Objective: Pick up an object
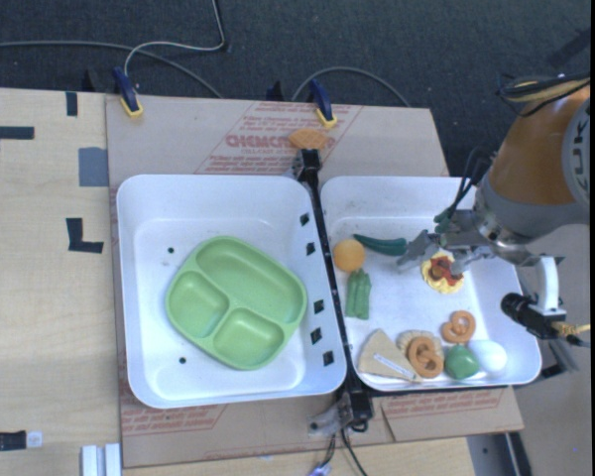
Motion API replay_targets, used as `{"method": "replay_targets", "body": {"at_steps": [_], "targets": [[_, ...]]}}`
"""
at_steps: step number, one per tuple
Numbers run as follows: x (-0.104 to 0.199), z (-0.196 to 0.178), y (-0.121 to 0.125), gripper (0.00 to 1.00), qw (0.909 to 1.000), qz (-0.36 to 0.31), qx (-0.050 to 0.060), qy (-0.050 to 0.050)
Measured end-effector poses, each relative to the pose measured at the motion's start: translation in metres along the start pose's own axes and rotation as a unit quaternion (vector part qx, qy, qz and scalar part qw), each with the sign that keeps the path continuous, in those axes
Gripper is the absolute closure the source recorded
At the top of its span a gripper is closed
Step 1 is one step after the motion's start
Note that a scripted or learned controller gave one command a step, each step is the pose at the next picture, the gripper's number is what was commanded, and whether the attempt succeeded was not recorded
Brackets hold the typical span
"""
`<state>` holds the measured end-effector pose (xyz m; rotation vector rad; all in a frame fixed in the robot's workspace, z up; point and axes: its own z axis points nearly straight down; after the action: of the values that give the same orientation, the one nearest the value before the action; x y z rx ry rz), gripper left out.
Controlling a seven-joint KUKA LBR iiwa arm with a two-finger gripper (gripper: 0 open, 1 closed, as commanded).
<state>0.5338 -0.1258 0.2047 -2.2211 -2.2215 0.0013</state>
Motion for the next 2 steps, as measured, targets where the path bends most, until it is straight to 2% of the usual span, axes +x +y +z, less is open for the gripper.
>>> {"method": "replay_targets", "body": {"at_steps": [1,2], "targets": [[0.022,0.051,0.050,0.00,1.0000,-0.001,0.001,0.000],[0.031,0.110,0.102,0.00,1.0000,-0.001,0.001,0.000]]}}
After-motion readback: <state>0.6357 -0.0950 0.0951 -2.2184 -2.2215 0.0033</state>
